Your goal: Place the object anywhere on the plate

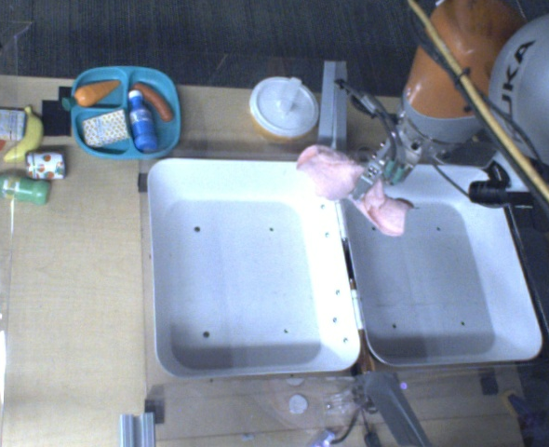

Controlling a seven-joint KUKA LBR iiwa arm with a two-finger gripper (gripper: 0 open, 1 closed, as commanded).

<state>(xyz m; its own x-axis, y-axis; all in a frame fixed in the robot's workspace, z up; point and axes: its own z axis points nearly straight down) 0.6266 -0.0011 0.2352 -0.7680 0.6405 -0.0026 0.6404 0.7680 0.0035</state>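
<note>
My gripper (379, 177) sits over the far left corner of the right bin (526, 333), right at the ridge where the two bins meet. The pink object (328, 171), soft and lumpy, looks to be in two lobes: one lobe lies over the far right corner of the left bin (163, 250), the other (386, 214) hangs just inside the right bin, and my fingers appear to be closed on the narrow waist between them. So I judge it held, though the contact itself is small and partly hidden by the wrist. Its long axis runs slantwise across the shared ridge, from the left bin's far edge down toward the right bin's middle. The relation that matters: the only plate-like thing I can make out is the round white plate (285, 107) on the bench, beyond the left bin's far right corner. It lies to my left and farther back, near the object's left lobe. The move would likely be short: up and over that far rim.
</note>
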